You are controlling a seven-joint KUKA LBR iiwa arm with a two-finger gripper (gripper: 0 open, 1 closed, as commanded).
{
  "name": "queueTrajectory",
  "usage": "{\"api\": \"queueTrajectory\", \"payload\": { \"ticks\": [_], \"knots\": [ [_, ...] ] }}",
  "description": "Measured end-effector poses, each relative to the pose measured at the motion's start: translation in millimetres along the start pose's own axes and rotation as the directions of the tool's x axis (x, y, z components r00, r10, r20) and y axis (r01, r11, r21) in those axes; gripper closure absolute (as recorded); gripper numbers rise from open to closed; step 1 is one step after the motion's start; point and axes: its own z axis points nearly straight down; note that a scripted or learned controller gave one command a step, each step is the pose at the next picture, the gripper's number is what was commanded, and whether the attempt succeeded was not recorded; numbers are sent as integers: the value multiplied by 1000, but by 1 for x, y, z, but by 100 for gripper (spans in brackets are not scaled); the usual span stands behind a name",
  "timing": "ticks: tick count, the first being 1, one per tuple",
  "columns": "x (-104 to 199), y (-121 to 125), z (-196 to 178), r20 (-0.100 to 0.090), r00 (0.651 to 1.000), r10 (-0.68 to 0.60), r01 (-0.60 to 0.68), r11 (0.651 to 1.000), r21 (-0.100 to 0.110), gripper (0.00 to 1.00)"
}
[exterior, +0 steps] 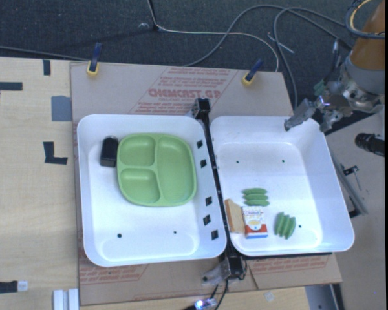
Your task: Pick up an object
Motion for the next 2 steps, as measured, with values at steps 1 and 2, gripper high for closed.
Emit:
{"api": "queueTrajectory", "payload": {
  "ticks": [1,2],
  "knots": [
    [1,2,-9,3,1000,-3,3,1000,-14,0],
    [5,2,35,4,1000,-4,4,1000,-9,0]
  ]
}}
